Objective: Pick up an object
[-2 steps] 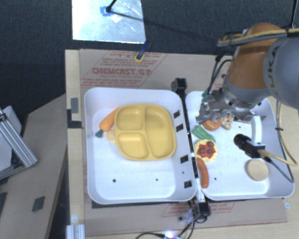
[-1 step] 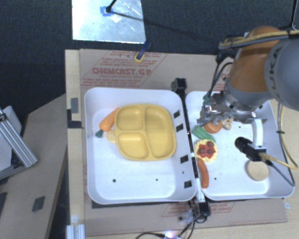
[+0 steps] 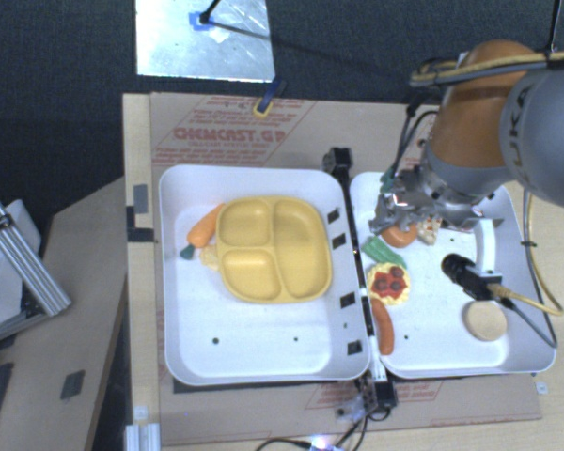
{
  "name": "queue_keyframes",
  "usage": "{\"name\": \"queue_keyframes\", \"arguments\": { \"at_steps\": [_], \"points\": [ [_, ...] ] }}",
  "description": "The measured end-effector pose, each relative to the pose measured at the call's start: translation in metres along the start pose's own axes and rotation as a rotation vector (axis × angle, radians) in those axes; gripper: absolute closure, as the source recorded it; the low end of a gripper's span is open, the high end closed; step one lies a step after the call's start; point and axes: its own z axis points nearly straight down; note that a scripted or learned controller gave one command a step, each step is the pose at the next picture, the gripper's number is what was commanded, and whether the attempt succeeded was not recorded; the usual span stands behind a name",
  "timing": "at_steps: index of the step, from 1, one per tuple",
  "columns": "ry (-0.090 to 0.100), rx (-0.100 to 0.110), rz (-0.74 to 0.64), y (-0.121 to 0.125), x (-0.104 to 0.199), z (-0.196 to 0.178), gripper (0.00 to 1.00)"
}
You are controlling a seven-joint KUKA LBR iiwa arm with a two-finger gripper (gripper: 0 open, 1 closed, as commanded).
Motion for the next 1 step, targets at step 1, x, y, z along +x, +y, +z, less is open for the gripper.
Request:
{"name": "queue_keyframes", "arguments": {
  "at_steps": [1],
  "points": [
    [-0.001, 0.000, 0.006, 0.0104, -0.0159, 0.0065, 1.00]
  ]
}}
